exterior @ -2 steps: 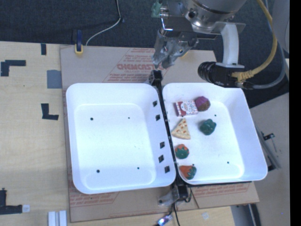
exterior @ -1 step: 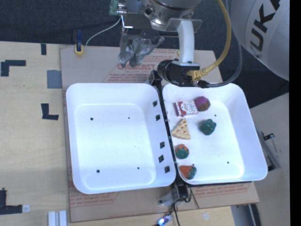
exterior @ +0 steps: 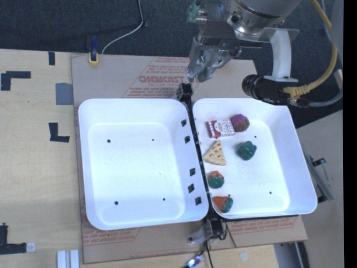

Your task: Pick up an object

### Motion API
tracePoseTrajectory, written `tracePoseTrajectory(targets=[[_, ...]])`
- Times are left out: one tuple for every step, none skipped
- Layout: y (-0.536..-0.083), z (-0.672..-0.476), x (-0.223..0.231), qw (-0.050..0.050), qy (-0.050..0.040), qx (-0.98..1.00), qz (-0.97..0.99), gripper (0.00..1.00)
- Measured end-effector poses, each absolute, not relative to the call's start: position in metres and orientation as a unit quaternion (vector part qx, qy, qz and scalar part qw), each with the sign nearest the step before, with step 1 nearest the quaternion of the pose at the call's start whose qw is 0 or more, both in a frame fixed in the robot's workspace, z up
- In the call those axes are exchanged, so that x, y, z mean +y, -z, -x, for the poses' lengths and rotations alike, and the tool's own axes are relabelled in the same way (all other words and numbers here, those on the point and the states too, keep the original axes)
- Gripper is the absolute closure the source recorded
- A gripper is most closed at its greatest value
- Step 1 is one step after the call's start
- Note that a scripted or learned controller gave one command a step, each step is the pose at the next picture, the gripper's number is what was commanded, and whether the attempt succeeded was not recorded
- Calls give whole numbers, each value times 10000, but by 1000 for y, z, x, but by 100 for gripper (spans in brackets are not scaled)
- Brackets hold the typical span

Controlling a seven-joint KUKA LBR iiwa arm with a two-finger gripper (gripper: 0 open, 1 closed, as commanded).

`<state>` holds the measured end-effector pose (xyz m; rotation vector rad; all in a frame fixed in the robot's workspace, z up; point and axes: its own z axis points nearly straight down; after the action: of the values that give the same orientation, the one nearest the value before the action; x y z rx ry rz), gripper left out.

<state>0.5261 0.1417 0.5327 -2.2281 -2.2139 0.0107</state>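
Claw (exterior: 196, 74) hangs up near the top of the view, above the cardboard sheet (exterior: 153, 78) just past the far end of the divider where the two bins meet, so it's outside both bins. Honestly can't tell how it's set, it's a blurry tangle of metal from this angle, and nothing I can see is caught in it. All the pickable stuff sits in the right bin (exterior: 279, 205), bunched toward its left side by the divider. There's a small red and white packet (exterior: 221, 128) with a purple lump (exterior: 240, 122) touching its right end. Just below the packet lies a yellow wedge (exterior: 215, 154) that looks like a slice of pizza or cheese, and off to its right, apart from it, a dark green blob (exterior: 245, 149). Further toward the near edge there's a little green and orange thing (exterior: 215, 178), then a red and green one (exterior: 222, 203) close to the near rim. The left bin (exterior: 134, 166) is plain white with a few dark dots on its floor. Both bins rest on that cardboard on the light wooden bench (exterior: 33, 172), and a yellow-tipped cable (exterior: 111, 41) trails over the dark floor behind.
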Motion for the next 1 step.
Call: tracePoseTrajectory(targets=[[-532,-522,221,12,-23,-7098,7044,100]])
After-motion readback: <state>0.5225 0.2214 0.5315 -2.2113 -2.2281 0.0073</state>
